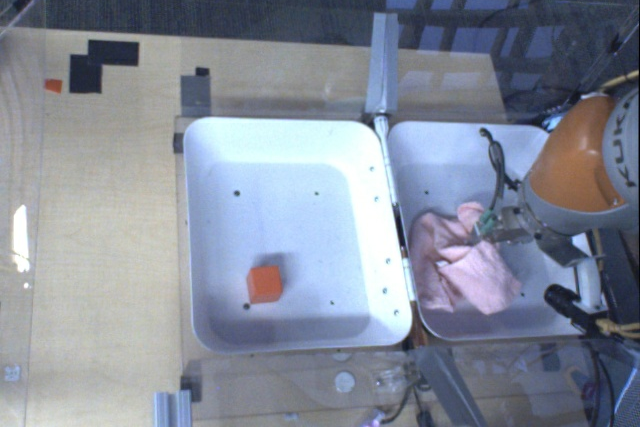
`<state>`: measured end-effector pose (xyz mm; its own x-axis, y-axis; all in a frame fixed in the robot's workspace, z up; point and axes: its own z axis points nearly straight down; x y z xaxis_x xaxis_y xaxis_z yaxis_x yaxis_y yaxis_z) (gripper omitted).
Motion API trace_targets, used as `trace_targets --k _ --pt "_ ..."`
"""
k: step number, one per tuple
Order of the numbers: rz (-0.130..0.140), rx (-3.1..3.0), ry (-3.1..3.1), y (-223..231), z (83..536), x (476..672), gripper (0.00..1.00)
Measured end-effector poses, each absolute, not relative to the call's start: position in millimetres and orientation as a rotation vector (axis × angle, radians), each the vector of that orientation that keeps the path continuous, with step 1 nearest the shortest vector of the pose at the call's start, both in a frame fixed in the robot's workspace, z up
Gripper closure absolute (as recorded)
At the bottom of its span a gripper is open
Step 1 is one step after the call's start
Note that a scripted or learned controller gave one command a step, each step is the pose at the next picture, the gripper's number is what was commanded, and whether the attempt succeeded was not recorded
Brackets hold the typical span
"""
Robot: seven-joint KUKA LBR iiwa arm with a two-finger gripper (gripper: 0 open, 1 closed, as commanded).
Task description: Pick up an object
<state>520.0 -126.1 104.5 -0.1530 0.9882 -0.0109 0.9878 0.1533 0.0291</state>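
Reaching arm: grey with an orange band, entering from the right edge of the frame at mid-height; its wrist hangs over the right bin (440,150)
Gripper (487,227): low over the right bin, right of centre in the frame, its tip at the upper right edge of the pink cloth (458,265); whether it is clenched or released cannot be told from this view; contact with the cloth cannot be told for certain
Pink cloth: crumpled in the lower left part of the right bin, lying against the wall next to the divider between the bins; a fold rises toward the gripper tip
Orange block (265,284): small cube on the floor of the left bin (220,165), in its lower left quarter; apart from the walls and well apart from the gripper
Left bin: white, shallow, centre of the frame; touching the right bin along one side
Bench (100,245): pale wood; black stepped patches (98,64) and a small orange square (53,86) at upper left
Cable (492,155): dark, curving down over the right bin toward the wrist
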Motion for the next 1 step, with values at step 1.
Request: trace_targets --k 1 --pt "0.005 2.077 2.346 -201.9 154.8 489.3 1.0"
